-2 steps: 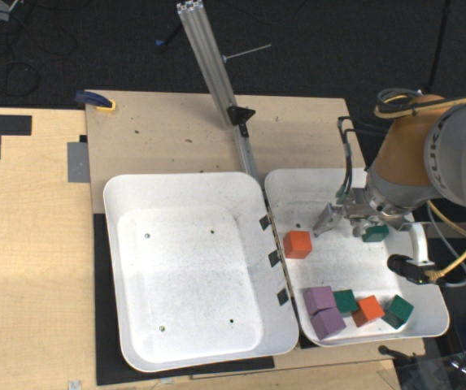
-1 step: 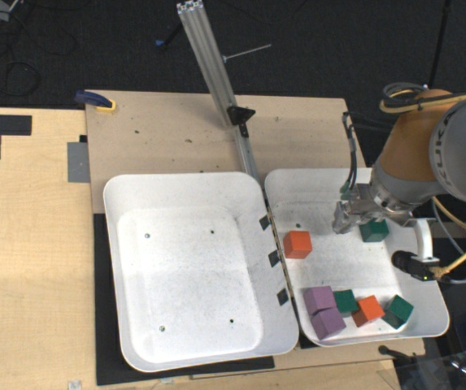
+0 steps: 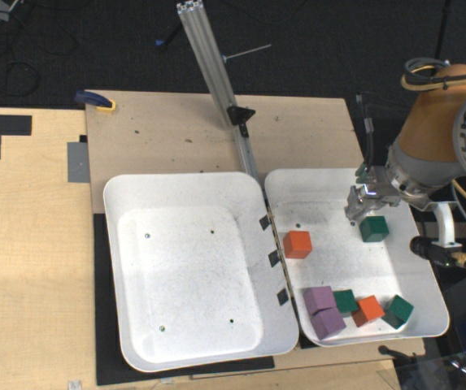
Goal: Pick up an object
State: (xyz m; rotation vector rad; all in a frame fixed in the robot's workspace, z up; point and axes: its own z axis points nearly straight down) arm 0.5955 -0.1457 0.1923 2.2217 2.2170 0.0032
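Note:
My gripper [image 3: 363,207] hangs low over the right bin [image 3: 330,189], at its upper right part. A dark green block [image 3: 374,229] lies just below and to the right of the gripper, touching or nearly touching it. An orange block [image 3: 298,244] sits near the bin's left side. Along the bin's front edge lie a purple block [image 3: 324,311], a small green block [image 3: 346,301], a second orange block [image 3: 368,309] and another green block [image 3: 398,310].
The left bin [image 3: 188,270] lies beside the right one, with black clips [image 3: 272,257] along the shared edge. A slanted aluminium bar [image 3: 212,63] rises behind the bins. The arm's orange band [image 3: 432,128] looms over the right bin's far right corner.

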